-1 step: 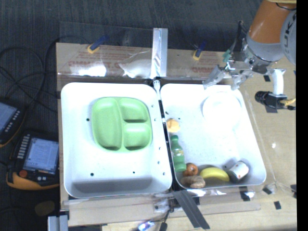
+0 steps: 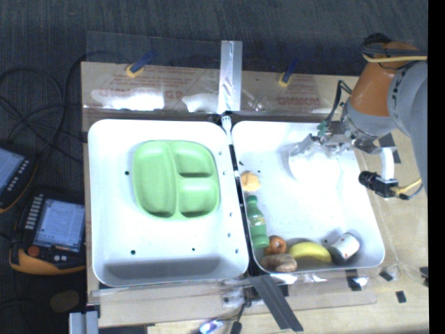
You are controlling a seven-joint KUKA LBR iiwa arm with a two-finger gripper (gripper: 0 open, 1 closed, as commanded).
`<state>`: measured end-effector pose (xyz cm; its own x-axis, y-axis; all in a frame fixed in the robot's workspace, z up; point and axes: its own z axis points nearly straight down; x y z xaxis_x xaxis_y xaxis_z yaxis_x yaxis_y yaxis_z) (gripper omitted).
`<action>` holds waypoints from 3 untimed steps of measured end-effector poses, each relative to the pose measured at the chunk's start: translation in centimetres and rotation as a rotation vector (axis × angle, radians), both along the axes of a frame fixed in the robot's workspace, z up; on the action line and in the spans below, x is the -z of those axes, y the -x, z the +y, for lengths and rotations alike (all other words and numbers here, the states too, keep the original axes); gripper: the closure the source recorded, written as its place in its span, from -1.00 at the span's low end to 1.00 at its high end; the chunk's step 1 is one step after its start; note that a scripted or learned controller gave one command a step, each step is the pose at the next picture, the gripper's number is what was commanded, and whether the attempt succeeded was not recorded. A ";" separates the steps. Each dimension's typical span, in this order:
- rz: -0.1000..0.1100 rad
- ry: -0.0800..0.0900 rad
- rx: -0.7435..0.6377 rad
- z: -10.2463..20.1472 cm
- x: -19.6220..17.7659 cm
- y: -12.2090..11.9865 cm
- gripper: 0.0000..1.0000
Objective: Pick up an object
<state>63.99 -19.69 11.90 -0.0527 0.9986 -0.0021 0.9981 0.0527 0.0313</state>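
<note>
The bench (image 2: 104, 75) carries 2 shallow white bins side by side, with a metal strip (image 2: 230, 75) standing upright at the back where they meet. The left bin (image 2: 111, 256) holds a green tray (image 2: 176, 177) with 3 compartments, lying flat near the bin's middle.

The right bin (image 2: 313, 207) has its things gathered along its left wall and front edge. The arm (image 2: 400, 96) comes in from the right, cut off by the picture's edge, its orange band (image 2: 372, 92) just above the wrist. The gripper (image 2: 306, 148) hangs over the back part of the right bin, well apart from the objects. It blurs into the white floor of the bin, so whether its fingers are spread or closed cannot be told, and nothing can be seen between them.

A green bottle (image 2: 255, 221) lies along the left wall of the right bin. A banana (image 2: 309, 252) lies along the front edge. Just to its right is a small white and grey can (image 2: 345, 245), partly in shadow and hard to identify. Left of the banana sit a small red-orange fruit (image 2: 277, 243) and a brownish lump (image 2: 278, 261), touching or nearly so; what the lump is cannot be made out. A small yellowish round thing (image 2: 249, 181) rests against the left wall behind the bottle.

Off the bench at the left lie 2 dark devices with screens (image 2: 55, 225), one cut off by the edge.
</note>
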 end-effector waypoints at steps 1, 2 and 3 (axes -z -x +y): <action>-0.013 0.002 -0.004 -0.7 1.3 -0.9 -1.00; -0.005 -0.001 -0.160 -1.3 1.4 -1.1 -1.00; -0.015 0.010 -0.309 -1.3 1.3 0.7 -1.00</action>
<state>63.30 -21.02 10.56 -0.3536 0.9353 -0.0148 0.9342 0.3539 0.0443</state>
